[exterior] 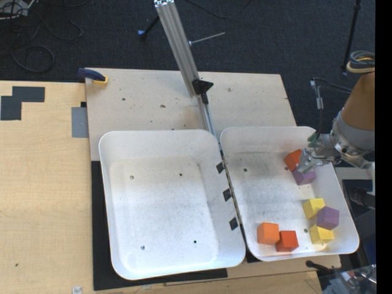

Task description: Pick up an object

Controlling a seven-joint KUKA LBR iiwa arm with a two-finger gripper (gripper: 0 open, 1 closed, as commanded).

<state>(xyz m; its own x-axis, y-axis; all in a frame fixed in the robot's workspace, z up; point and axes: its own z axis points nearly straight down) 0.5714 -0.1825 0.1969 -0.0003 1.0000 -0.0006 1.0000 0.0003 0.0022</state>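
My gripper (308, 162) reaches in from the right over the far right part of the right bin (263, 146). Its fingers are down among two blocks: an orange-red block (293, 159) just to its left and a purple block (304, 176) right below it. The gripper body covers the fingertips. Toward the bin's near right corner lie a yellow block (313, 207), a second purple block (328, 217) and another yellow block (320, 234). At the near edge sit an orange block (267, 233) and a red block (286, 241).
The left bin (159, 201) lies beside the right one, joined by black clips along the shared rim. An aluminium bar (180, 48) slants up from the bench behind the bins. A blue-and-yellow clamp (93, 75) rests at the bench's far left corner.
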